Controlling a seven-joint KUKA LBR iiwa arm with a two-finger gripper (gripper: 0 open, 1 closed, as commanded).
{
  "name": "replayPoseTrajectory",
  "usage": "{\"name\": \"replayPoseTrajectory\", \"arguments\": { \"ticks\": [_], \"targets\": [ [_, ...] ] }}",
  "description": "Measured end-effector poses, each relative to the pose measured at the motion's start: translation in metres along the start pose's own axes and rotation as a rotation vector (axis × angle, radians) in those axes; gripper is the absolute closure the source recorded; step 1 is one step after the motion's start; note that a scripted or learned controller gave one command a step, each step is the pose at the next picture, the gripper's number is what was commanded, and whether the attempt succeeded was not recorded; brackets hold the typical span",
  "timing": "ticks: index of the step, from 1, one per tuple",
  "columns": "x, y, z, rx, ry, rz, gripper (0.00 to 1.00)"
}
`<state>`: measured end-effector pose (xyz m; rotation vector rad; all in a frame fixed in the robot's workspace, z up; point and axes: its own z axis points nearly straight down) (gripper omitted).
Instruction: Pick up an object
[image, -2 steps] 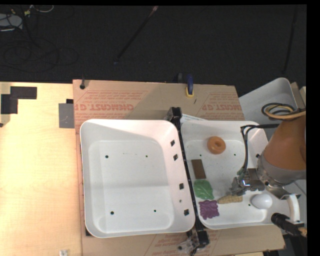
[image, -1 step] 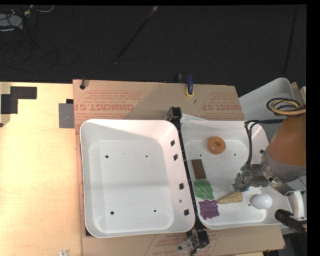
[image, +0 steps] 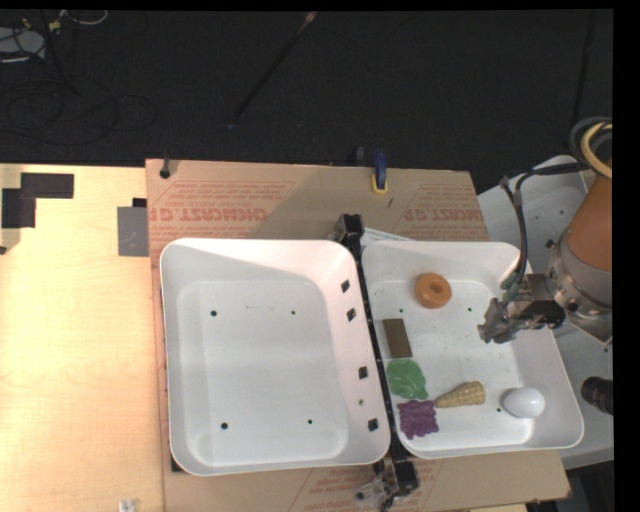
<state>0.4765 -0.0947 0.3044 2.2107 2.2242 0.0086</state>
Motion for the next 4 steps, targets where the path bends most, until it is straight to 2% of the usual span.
{"name": "replayPoseTrajectory", "arguments": {
  "ticks": [1,2,3,4],
  "targets": [
    [0.032,0.000,-0.063,0.006,0.000,0.002,1.00],
    [-0.015,-0.005,0.131,0.023,0.002,0.011,1.00],
    [0.032,0.002,-0.022,-0.005,0.001,-0.001,1.00],
    [0.007,-0.006,0.176,0.027,0.002,0.009,1.00]
  ]
}}
